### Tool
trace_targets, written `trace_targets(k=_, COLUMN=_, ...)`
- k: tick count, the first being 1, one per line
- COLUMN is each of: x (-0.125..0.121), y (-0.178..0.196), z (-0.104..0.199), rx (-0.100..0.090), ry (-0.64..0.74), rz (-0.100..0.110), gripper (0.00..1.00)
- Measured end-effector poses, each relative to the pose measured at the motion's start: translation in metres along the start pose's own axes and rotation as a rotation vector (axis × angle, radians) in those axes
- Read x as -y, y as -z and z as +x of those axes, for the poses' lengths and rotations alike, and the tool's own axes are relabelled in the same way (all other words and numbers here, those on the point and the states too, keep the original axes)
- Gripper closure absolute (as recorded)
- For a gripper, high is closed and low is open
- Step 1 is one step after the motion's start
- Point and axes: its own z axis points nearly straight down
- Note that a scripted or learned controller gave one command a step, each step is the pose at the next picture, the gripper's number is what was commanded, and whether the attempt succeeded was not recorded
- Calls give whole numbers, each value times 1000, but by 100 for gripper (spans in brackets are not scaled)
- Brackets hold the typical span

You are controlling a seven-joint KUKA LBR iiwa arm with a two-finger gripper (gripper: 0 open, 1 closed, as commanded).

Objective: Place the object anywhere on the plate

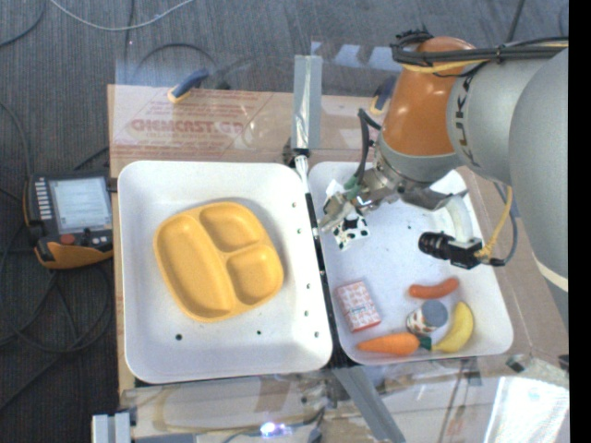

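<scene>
Hovering over the right bin's upper-left corner, the gripper [349, 203] is pinching a small black-and-white toy [351, 233], well right of the yellow plate [220, 258]; its marginal grip is risking a drop.

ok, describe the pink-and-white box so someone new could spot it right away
Look in the right bin, the one the arm reaches into. On its floor near the front left lies the pink-and-white box, just above the carrot. It is the only flat, rectangular, patterned item; its neighbours are rounded toy foods.
</scene>
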Motion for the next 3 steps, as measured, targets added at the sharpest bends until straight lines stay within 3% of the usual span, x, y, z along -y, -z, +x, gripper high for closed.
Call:
trace_targets(k=1, x=-1, y=7, z=0, rx=0, ry=2, rz=4, gripper=100)
trace_targets(k=2, x=-19, y=15, z=68, rx=-4, ry=-249, rz=1, gripper=100)
trace_targets(k=3, x=-2, y=85, z=68, rx=-2, ry=-123, rz=-1, gripper=100)
